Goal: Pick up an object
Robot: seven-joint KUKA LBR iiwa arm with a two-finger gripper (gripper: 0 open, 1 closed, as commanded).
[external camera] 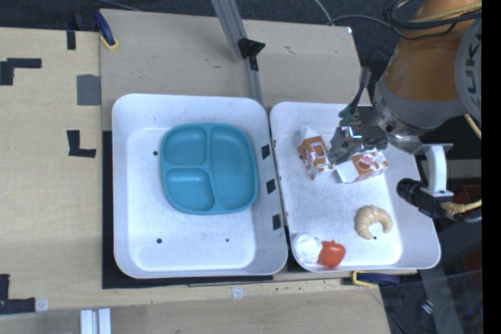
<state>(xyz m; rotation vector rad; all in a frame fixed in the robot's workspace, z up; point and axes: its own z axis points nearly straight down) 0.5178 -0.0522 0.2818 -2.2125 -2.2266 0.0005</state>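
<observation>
While gripper [344,146] hung low over right bin [415,250], between two small cartons [315,155], you could not tell its open-or-closed state. Cartons crowded; you needed to centre on one, descend straight, avoid nudging neighbour [364,166].

Blue divided tray [210,168] in left white bin [133,246], wooden bench [156,51] beneath.

You're looking down from one fixed camera above the bench [313,62], slanting slightly, far enough back that both white bins are fitting in frame: left bin [133,246] and right bin [415,242] side by side at centre. The arm [427,66] is coming in from the right edge, overhanging the right bin's far right corner.
</observation>
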